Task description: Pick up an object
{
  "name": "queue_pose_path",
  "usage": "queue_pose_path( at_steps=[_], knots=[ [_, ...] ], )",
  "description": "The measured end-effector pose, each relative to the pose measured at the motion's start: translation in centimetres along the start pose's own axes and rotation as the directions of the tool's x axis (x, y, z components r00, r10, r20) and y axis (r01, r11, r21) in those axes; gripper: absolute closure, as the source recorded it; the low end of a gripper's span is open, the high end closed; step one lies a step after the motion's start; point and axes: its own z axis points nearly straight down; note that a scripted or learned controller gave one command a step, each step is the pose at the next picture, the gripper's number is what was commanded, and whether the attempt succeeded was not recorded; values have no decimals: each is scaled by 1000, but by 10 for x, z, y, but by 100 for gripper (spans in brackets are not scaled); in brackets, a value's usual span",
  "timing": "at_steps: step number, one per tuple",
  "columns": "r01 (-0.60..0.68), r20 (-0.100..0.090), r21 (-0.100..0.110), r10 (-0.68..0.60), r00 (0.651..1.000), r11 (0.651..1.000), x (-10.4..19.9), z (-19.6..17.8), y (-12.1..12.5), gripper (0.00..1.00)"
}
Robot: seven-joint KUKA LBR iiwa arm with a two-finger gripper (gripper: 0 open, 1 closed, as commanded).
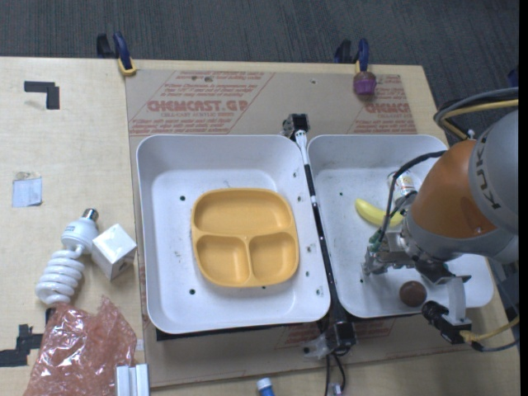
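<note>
The right bin (346, 167) holds a yellow banana (373, 213) near its middle and a small brown ball (412, 292) near its front edge. My gripper (381, 259) hangs low inside this bin, just in front of the banana and to the left of the brown ball. The grey and orange arm (454, 200) reaches in from the right and covers the bin's right part. Nothing can be seen held in the gripper. The left bin (165, 221) carries a yellow divided plate (245, 236) in its centre.
On the bench left of the bins lie a spiral light bulb (64, 262), a white cube (114, 250) and crumpled pink plastic (78, 353). A purple object (365, 82) sits by the rear clamp. A black hinge strip (312, 196) runs between the bins.
</note>
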Motion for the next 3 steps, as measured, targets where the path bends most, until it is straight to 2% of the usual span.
queue_pose_path(
  at_steps=[1, 2, 3],
  knots=[
    [2, 0, 0, -2, 1000, 1000, 0, 0, 5, 0],
    [0, 0, 0, 0, 1000, 1000, 1, 0, 0, 0],
    [3, 1, 0, -3, 1000, 1000, -15, 0, 26, 0]
  ],
)
